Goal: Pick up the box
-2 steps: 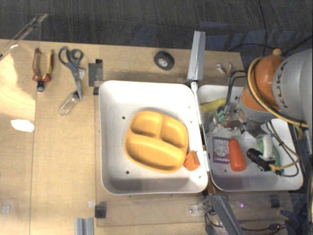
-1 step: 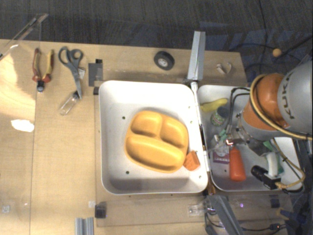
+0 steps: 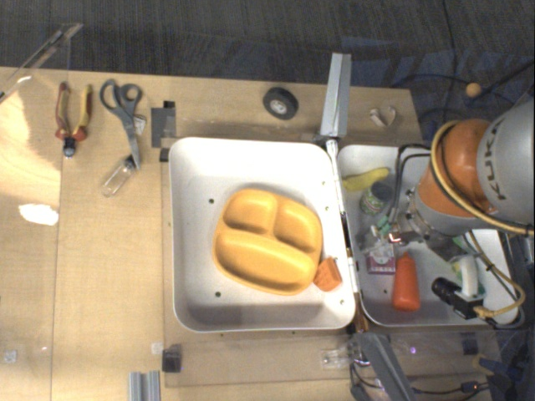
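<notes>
Box [image 3: 381, 262], small and pinkish, lies almost directly under the pincer [image 3: 389, 234]; how wide the pincer stands, I cannot tell.

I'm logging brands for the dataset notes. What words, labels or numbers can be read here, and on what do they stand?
"KUK": dark letters running down the grey arm at the view's right edge, cut off there.
The small box in the right bin bears a purple and white print, too small and blurred to read.
Nothing else carries legible text.
</notes>
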`<action>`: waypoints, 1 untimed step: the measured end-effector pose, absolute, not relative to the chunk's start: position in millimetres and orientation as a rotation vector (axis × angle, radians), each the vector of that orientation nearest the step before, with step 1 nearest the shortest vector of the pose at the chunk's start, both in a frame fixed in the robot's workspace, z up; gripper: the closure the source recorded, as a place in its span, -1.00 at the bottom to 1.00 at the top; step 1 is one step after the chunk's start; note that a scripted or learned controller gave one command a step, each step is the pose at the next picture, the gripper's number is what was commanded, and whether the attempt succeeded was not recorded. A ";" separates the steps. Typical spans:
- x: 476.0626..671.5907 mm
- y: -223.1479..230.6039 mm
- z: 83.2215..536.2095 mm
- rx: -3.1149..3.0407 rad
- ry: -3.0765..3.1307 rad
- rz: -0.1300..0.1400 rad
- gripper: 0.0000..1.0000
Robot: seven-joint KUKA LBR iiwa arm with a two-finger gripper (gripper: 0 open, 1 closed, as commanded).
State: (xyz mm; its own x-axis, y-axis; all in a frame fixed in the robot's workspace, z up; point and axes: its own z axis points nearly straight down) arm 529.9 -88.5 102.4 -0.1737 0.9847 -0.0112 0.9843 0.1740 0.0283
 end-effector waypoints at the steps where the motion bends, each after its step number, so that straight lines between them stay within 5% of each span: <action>1: 533.3 -30.6 197.3 2.242 2.194 0.008 1.00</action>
